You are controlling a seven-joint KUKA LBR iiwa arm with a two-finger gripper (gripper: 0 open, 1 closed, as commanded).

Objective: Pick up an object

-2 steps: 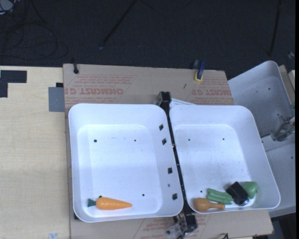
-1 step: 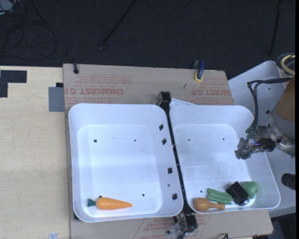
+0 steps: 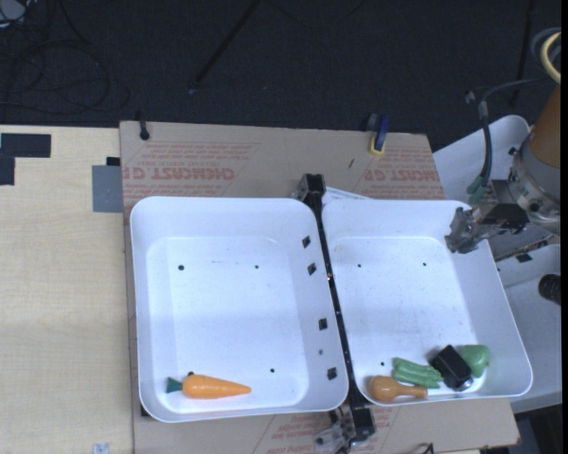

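Carrot at the left bin's near edge; pear, green pods, black block in the right bin's near corner, well apart from the claw over its far rim, grip state indiscernible. Cardboard lettering unreadable.

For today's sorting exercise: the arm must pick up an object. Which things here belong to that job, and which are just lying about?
Part of the job:
gripper
toy carrot in the left bin
green bean pod, black block, green piece and tan pear-shaped toy in the right bin

Just lying about:
cardboard sheet
blue clip
cables
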